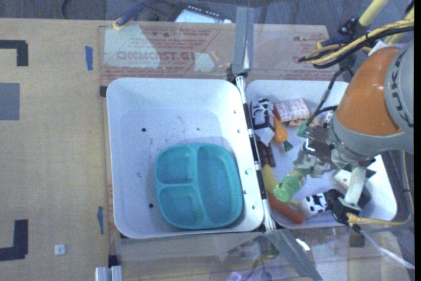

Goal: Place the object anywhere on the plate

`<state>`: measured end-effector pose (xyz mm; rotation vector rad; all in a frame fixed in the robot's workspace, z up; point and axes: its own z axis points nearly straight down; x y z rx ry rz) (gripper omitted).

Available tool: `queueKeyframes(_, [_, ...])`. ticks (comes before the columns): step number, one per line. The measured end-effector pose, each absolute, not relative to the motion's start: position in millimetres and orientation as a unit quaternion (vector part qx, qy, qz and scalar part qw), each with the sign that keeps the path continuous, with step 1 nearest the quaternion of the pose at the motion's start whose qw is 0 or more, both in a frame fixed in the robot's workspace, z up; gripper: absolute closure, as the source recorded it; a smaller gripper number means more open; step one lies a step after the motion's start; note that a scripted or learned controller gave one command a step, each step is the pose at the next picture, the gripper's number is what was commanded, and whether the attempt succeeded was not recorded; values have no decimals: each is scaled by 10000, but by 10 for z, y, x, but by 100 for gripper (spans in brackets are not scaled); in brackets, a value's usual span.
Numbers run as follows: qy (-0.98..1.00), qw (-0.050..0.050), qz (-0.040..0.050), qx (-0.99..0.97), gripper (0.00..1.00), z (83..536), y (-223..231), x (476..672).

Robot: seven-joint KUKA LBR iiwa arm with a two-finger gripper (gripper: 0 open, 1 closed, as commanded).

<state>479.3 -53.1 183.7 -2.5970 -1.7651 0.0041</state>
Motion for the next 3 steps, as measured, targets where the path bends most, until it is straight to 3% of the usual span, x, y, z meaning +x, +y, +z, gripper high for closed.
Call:
queueKeyframes(1, [-6457, 13, 10, -7636, 100, 1837, 361, 4788])
queueKeyframes(2, [-7315, 2, 2, -6819, 100, 1958, 899, 5048])
queueKeyframes(3, [-6967, 13, 11, -7173, 100, 1837, 246, 4819])
